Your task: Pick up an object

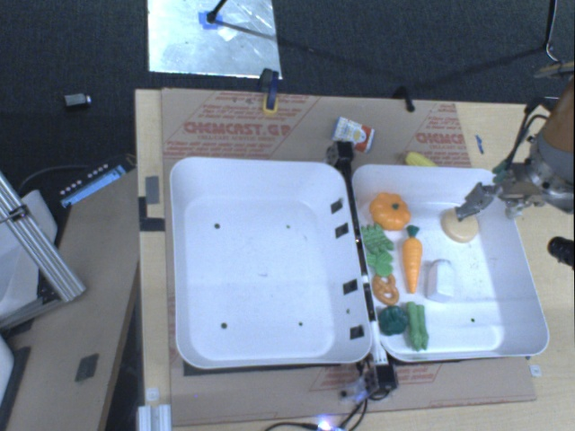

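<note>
Dark carpet floor [72, 25] behind; desk [99, 268] carrying a printed cardboard sheet [234, 126] with two shallow white bins side by side. Left bin [260, 259]: bare white floor. Right bin [503, 312]: toy food items grouped along its left side — orange pumpkin [390, 211], carrot [411, 257] upright just beside green leafy piece [378, 248], pretzel [386, 288], dark green broccoli [391, 320], green bean pods [417, 324]; white block [438, 279] near centre; pale round disc [460, 227] toward upper right. Yellow piece [419, 160] at the bin's far rim. Gripper [474, 205]: over the right bin, just above the pale round disc; cannot tell whether its fingers are open or closed; nothing seen held.
</note>
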Tool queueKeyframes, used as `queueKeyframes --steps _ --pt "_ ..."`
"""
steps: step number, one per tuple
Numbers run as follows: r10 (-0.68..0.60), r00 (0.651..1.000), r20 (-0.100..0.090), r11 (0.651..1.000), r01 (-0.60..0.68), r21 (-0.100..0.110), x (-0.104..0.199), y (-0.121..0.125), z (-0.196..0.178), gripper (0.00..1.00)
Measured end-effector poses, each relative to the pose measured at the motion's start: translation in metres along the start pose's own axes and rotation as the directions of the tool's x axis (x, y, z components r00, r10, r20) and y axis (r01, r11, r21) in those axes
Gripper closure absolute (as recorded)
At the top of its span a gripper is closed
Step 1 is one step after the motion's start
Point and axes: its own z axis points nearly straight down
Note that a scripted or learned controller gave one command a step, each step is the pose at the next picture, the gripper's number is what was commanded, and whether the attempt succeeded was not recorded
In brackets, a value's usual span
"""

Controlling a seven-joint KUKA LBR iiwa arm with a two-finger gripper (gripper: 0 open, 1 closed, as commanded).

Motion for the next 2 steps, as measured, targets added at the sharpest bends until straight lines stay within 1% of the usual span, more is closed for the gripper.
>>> queueKeyframes --steps 1,2 --pt "-0.005 1.0 -0.003 1.0 0.005 0.002 0.046 0.021 0.127 0.0" --pt "-0.003 1.0 0.0 1.0 0.003 -0.003 0.043 0.022 0.11 1.0"
